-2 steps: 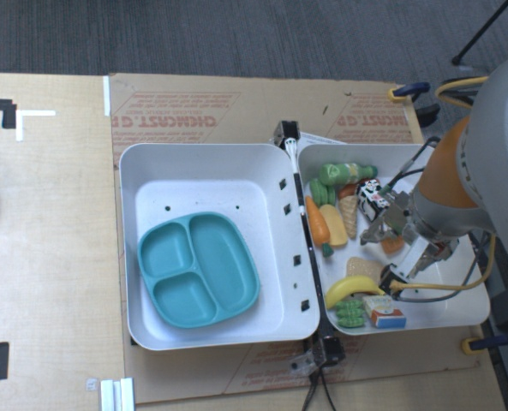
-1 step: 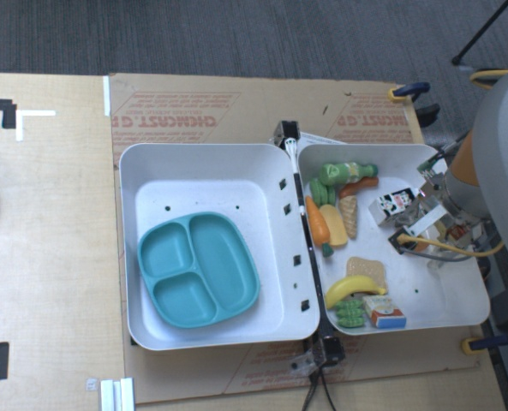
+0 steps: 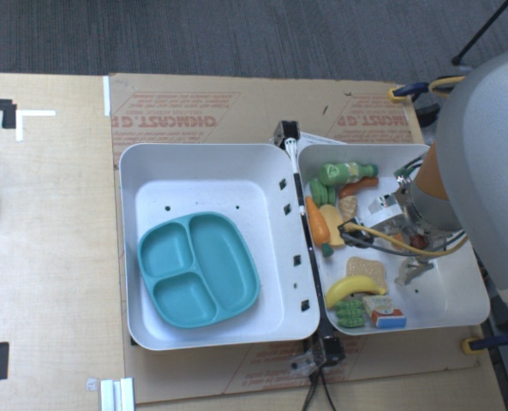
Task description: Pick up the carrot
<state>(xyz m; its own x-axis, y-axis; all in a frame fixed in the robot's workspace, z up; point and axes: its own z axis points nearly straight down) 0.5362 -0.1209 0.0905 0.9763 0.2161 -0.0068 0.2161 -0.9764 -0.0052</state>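
Observation:
The carrot [image 3: 318, 221] is a short orange stick lying along the left wall of the right bin [image 3: 446, 306], among other toy foods. My gripper [image 3: 384, 225] is low over the middle of that bin, a short way to the right of the carrot. The grey arm and its orange band cover the bin's right side. Nothing shows between the gripper and the carrot except a small yellow piece [image 3: 331, 238] and a beige round piece [image 3: 348, 205].
Around the carrot lie green vegetables [image 3: 343, 172], a reddish sausage [image 3: 362, 186], a bread slice [image 3: 366, 268], a banana [image 3: 351, 288], a green cluster [image 3: 349, 314] and a red-and-blue box [image 3: 390, 318]. The left bin [image 3: 202, 165] holds a teal divided plate [image 3: 199, 269].

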